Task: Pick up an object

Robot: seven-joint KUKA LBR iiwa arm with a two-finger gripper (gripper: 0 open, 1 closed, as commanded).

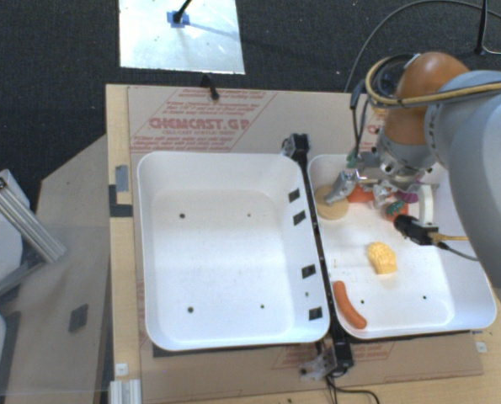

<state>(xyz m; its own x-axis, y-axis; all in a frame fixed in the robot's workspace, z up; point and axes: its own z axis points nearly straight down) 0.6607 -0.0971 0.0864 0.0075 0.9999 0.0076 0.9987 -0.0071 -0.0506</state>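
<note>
A round tan disc (332,204) lies in the right white bin (461,297), by the top left corner. The metal gripper (351,183) hangs right over it (I cannot tell its state). It should drop straight down. A yellow lump (383,257) and an orange sausage (349,305) lie apart.

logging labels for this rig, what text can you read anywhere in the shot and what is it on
"CHEMCAST GP" in large red letters, on the brown sheet behind the left bin; the last letters are blurred, so that reading is not certain.
Smaller red lines above and below that name on the same sheet: too small to read.
No readable text on the right bin, the gripper or the things in the right bin.
</note>
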